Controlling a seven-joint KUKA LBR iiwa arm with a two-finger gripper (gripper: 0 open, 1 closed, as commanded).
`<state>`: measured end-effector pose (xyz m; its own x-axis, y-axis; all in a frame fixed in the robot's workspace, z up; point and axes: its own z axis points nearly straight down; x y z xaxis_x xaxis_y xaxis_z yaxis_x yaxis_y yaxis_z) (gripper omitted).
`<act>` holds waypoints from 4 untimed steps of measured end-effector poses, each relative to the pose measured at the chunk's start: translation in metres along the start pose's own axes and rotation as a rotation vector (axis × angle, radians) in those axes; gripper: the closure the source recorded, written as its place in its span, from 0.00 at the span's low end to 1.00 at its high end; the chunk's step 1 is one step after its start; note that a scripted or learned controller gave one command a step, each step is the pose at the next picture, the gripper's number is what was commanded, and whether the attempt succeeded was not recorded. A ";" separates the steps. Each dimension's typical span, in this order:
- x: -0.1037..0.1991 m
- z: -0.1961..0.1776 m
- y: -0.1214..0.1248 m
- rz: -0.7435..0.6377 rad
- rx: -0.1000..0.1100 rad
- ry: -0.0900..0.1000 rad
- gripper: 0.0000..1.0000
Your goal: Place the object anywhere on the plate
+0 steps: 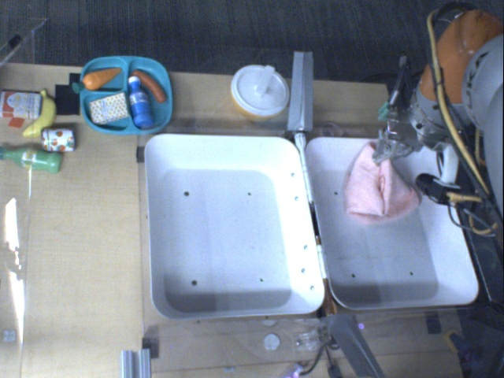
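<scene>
One arm (pixel 465 61) angled down, tool (pixel 387 150) at pink cloth (pixel 378 189)

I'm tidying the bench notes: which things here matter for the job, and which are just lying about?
For the job: the pink cloth in the right bin, and the gripper at its top edge.

Lying about: left bin, blue divided tray, lidded cup, banana, can, green bottle.

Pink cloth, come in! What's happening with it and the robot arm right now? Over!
End effector at pink cloth's top corner, right bin. Cloth bunched, corner looks pinched and lifted. Blue divided plate far off, past left bin. Nothing blocking.
</scene>
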<state>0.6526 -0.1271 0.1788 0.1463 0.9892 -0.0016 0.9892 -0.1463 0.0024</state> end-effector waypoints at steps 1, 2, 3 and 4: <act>0.002 -0.046 0.001 -0.011 -0.001 0.001 1.00; 0.046 -0.039 -0.011 -0.417 0.000 0.002 1.00; 0.093 -0.030 -0.030 -0.822 -0.001 0.003 1.00; 0.137 -0.027 -0.041 -1.222 -0.003 0.002 1.00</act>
<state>0.6318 0.0150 0.2053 -0.8797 0.4756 -0.0030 0.4756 0.8797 0.0029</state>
